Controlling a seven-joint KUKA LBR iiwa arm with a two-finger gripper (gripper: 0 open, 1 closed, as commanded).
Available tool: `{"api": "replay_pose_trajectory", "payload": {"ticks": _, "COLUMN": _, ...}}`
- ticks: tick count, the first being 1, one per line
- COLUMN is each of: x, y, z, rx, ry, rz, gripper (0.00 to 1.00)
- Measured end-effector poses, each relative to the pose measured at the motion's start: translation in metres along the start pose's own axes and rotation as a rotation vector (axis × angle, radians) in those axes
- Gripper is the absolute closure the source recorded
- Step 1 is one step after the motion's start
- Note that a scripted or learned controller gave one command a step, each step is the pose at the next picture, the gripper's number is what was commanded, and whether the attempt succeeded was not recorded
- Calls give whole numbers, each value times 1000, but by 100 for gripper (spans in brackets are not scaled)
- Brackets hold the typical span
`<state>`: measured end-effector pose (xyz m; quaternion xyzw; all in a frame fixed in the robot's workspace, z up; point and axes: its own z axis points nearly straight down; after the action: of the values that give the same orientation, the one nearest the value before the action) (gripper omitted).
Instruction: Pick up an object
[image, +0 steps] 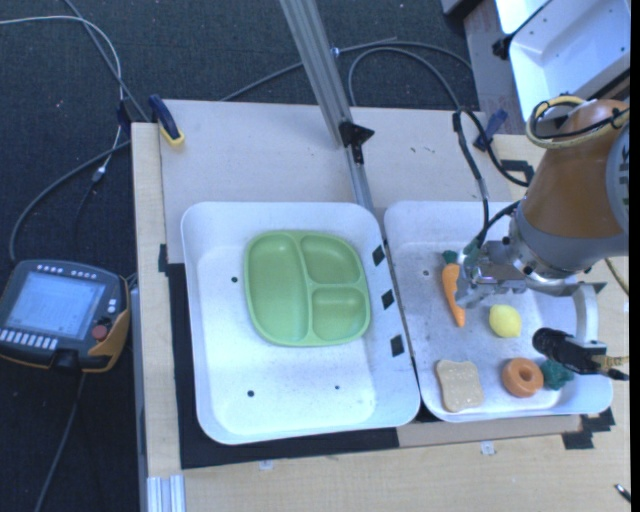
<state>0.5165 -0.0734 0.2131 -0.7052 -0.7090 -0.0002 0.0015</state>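
Jaws sit low in the right-hand bin (420, 250), just beside the orange carrot (455, 300), on its right flank near the green top; whether they stand wide or narrow cannot be told.

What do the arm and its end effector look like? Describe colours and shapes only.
The arm is thick and rounded: a broad orange band above a grey wrist section. The end effector is a silvery metal assembly at its tip.
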Motion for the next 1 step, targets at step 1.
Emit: {"api": "replay_pose_trajectory", "payload": {"ticks": 1, "x": 50, "y": -4, "z": 1, "rx": 1, "ry": 1, "rz": 0, "gripper": 100}}
